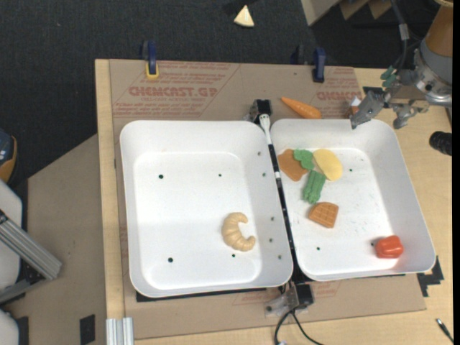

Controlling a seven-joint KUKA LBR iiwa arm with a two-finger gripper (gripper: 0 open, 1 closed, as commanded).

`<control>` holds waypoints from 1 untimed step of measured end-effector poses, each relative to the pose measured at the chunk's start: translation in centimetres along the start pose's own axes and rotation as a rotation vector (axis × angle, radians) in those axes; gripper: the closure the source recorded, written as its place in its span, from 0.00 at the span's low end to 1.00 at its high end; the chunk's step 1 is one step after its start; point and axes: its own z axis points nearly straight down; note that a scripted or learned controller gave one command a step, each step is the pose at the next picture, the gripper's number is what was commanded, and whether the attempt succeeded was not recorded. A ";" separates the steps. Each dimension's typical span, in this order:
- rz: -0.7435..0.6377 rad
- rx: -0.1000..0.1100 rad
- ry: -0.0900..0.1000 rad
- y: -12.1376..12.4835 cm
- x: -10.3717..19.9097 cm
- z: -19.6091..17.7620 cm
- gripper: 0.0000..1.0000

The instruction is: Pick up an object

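Note:
My gripper (381,113) hangs over the far rim of the right bin (415,210), open, with nothing between its fingers. Below it in that bin lie a brown flat piece (290,166), a green toy vegetable (313,179) and a yellow piece (329,164), all bunched together. Closer to the front sit an orange waffle-like block (324,214) and a red toy pepper (389,247). A tan croissant (238,232) lies alone in the left bin (131,192).
An orange carrot (300,108) rests on the board just behind the bins, left of the gripper. Two blue clamps (150,54) (318,62) hold the board's far edge. A yellow wedge (244,16) lies on the dark floor beyond.

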 end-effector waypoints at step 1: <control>0.001 0.014 0.004 -3.9 2.4 13.4 0.00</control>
